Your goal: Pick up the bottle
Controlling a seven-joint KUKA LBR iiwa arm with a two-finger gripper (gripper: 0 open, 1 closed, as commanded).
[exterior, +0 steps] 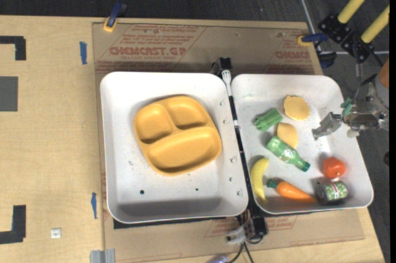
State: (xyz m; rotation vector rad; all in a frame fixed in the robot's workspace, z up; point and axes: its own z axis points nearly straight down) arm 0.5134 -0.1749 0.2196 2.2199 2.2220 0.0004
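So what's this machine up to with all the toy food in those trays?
A robot arm reaches in from the right, its gripper hanging over the right bin, holding nothing. It is meant to pick up the green bottle, which lies untouched in the middle of that bin among a banana, carrot, tomato and can. The left bin holds a yellow divided plate.

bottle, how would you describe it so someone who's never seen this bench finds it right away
Look in the right-hand white bin, the one crowded with toy food, not the one holding the yellow divided plate. Near its middle lies the bottle, on its side and slanting toward the lower right. It is glossy green with a pale label, just below a yellow chunk and above the carrot; the other green piece nearby has no neck.
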